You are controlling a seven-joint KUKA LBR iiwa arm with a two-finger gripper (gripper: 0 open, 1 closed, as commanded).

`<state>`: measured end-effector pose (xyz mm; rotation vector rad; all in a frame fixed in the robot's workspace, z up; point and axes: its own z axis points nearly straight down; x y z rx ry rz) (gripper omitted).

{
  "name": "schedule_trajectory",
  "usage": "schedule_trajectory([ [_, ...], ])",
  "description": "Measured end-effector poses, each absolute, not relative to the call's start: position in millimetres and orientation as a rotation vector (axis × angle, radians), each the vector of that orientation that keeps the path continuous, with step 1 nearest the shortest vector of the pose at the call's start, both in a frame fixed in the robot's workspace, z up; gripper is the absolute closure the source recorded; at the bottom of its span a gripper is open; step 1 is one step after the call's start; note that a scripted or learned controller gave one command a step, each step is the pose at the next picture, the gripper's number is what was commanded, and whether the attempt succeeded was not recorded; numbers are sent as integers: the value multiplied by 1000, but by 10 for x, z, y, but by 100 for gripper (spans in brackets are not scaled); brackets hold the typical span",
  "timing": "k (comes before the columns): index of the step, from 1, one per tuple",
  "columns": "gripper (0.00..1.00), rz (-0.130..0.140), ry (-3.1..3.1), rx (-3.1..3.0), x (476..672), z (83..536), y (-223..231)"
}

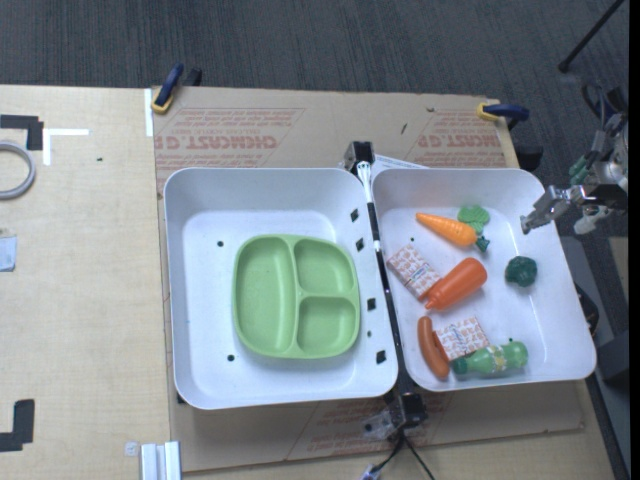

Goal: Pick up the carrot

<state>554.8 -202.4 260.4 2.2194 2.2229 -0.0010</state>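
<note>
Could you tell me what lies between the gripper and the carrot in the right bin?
In the camera view, the carrot's green leafy top and bare bin floor lie between the gripper and the carrot.

We see the wooden bench (80,298) carrying a cardboard sheet (260,133), with two white bins (190,268) side by side on it.

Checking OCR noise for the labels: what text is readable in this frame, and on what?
Cardboard sheet under the bins: red print, upside down and mirrored, too blurred to read with confidence.
Upper snack packet: red print, too small to read.
Lower snack packet: red print, too small to read.
Green bottle: label unreadable.
</note>
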Motion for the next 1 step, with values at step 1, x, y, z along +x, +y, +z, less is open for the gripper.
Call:
schedule_trajectory([
  [1,0,-1,2052,2378,6116,2422,-1404],
])
